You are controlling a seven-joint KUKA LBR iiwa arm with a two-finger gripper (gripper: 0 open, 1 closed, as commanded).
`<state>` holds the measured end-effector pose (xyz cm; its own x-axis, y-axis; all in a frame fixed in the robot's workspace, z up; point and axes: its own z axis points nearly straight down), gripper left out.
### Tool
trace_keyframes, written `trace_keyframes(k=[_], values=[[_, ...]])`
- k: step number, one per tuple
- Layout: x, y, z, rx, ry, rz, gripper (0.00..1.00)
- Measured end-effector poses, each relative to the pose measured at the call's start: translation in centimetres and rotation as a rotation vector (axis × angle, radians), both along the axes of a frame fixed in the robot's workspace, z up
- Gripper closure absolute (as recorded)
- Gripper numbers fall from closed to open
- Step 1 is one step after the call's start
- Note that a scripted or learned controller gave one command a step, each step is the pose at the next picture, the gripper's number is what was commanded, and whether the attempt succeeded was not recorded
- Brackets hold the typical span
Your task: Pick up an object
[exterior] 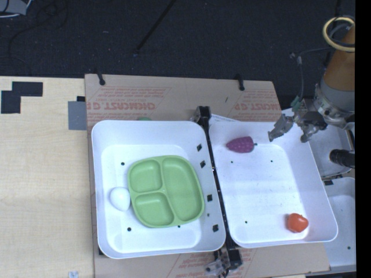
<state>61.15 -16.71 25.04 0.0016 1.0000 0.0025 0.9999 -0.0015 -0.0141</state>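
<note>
Lower right of the frame: red object [297,222] lies in the right bin [264,181]. Purple object [240,145] sits at its upper edge. Gripper [293,130] hovers beyond — jaws spread wide, holding nothing. Left bin [110,141] carries a green tray [165,191] and a white egg [120,198].

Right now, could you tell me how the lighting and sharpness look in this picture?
In the camera view, the two white bins are brightly and evenly lit with soft shadows along their walls; the background above the bench is nearly black; the pincer at the right bin's far corner looks slightly soft; the green plate and purple object read clearly.
</note>
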Motion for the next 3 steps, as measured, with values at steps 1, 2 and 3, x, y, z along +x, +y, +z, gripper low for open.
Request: trace_keyframes(k=[1, 2, 3], values=[[0.2, 0.0, 0.8, -0.002, -0.013, 0.002, 0.00], [-0.3, 0.2, -3.7, -0.001, -0.008, 0.002, 0.00], [0.0, 1.1, -9.7, 0.000, -0.006, 0.004, 0.00]])
